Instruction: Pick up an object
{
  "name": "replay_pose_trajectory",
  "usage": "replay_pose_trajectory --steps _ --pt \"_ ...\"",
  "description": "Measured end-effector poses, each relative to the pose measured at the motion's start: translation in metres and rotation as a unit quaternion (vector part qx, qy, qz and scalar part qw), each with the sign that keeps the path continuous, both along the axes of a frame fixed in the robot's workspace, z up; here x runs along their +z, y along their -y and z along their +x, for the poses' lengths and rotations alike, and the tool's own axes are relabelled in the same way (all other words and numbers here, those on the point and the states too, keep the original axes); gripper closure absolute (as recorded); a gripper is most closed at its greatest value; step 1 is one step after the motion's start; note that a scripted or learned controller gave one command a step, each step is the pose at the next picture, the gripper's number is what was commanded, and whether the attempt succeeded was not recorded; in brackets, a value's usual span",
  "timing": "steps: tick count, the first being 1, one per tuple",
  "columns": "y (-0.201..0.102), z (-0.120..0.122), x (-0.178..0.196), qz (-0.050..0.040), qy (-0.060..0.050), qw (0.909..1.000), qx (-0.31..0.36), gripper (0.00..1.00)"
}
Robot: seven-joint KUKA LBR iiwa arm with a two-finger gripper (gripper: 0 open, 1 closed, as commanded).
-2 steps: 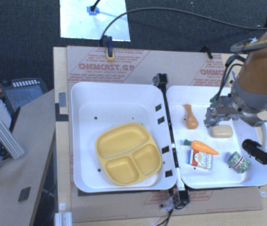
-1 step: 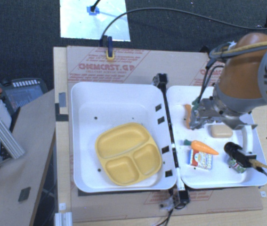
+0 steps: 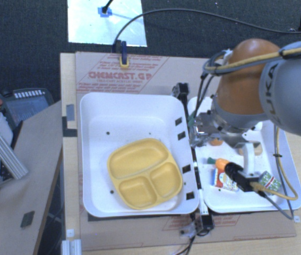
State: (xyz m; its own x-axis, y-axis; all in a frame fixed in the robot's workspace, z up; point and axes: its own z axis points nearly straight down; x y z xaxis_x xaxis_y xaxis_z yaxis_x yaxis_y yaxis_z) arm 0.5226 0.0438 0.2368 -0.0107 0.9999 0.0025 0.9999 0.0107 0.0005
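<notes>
My gripper (image 3: pixel 206 136) hangs low over the left part of the right bin (image 3: pixel 246 208), close to the wall between the two bins. The bulky grey and orange wrist hides most of it. A small orange thing (image 3: pixel 215 141) shows just beside the gripper, partly covered. Nearer the front lie a toy carrot with a green top (image 3: pixel 220 164), a white, red and blue packet (image 3: pixel 222 180) and a green patterned packet (image 3: pixel 270 180). Nothing is visibly held.
The left bin (image 3: pixel 118 110) holds a yellow divided tray (image 3: pixel 142 171), lying slanted towards its front. Black clips line the wall shared by the bins (image 3: pixel 188 158). A cardboard sheet (image 3: pixel 123 73) lies under both bins.
</notes>
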Motion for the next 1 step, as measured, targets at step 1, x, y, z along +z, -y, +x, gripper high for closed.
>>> replay_pose_trajectory --steps 1 --pt "-0.0465 -0.0026 0.0027 -0.0002 0.000 1.0000 0.000 1.00"
